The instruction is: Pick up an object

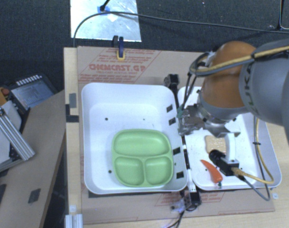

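The green divided tray lay in the left bin, while right of it the right bin held a small orange carrot-shaped object beside a tan piece, below the pincer, grip unreadable.

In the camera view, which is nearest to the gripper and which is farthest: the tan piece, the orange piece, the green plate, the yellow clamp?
The gripper is over the right bin's left side.
1. Tan piece, right bin, just beside it.
2. Orange piece, right bin, near the front.
3. Green plate, left bin; close to the orange piece in rank.
4. Yellow clamp, on the cardboard's back edge.
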### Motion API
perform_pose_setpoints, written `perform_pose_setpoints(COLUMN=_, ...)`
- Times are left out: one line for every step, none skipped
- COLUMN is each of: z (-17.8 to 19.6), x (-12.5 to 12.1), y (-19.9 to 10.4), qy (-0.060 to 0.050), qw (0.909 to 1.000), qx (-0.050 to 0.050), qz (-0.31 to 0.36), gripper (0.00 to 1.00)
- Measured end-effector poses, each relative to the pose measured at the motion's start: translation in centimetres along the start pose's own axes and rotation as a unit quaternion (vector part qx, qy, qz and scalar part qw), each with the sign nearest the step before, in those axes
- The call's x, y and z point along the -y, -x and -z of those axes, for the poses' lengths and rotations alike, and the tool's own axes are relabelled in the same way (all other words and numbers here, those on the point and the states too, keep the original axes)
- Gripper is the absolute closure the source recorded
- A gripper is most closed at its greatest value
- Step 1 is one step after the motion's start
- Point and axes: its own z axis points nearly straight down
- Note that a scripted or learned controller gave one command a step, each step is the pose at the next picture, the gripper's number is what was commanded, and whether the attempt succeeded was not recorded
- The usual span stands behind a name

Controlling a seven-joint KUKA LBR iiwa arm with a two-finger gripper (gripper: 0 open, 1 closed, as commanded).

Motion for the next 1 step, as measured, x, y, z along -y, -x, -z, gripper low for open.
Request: perform_pose_setpoints(z=-0.73, x=-0.33, y=-5.93, qy=0.000, qw=1.0000, qx=0.000, qz=0.000, gripper=1.00)
